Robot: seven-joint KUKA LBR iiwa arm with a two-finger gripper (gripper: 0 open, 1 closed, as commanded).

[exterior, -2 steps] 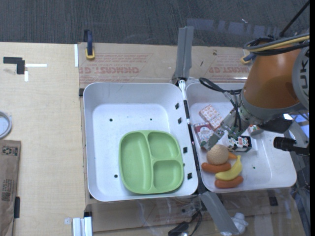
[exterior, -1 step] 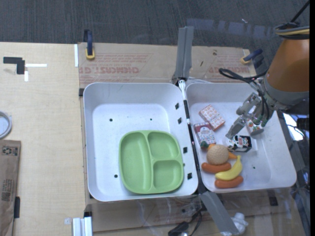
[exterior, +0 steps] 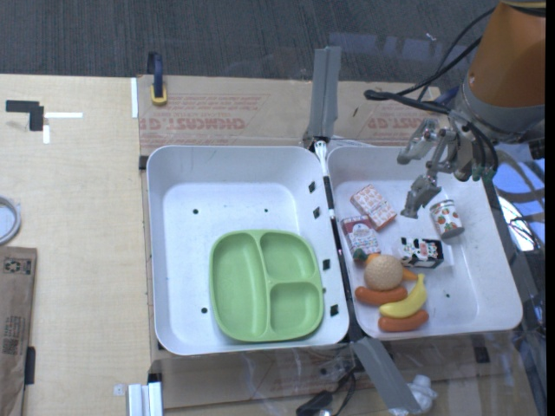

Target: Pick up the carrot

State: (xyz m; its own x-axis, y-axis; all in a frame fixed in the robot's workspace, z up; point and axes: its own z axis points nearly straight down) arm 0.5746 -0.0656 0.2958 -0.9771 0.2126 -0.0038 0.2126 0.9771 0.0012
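Observation:
In the right bin (exterior: 486, 306), the carrot (exterior: 374, 259) is a small orange piece with a green tip, mostly hidden behind a round tan bun (exterior: 383, 272). My gripper (exterior: 418, 173) hangs above the bin's far part, up and to the right of the carrot and well apart from it. It is open and nothing is between its fingers.
Around the carrot lie two pink-and-white snack packets (exterior: 373, 203) (exterior: 359, 232), a black-and-white carton (exterior: 422, 251), a small can (exterior: 447, 217), a yellow banana (exterior: 411, 299) and two orange-red sausages (exterior: 375, 295) (exterior: 403, 321). The left bin (exterior: 173, 232) holds a green divided plate (exterior: 267, 284).

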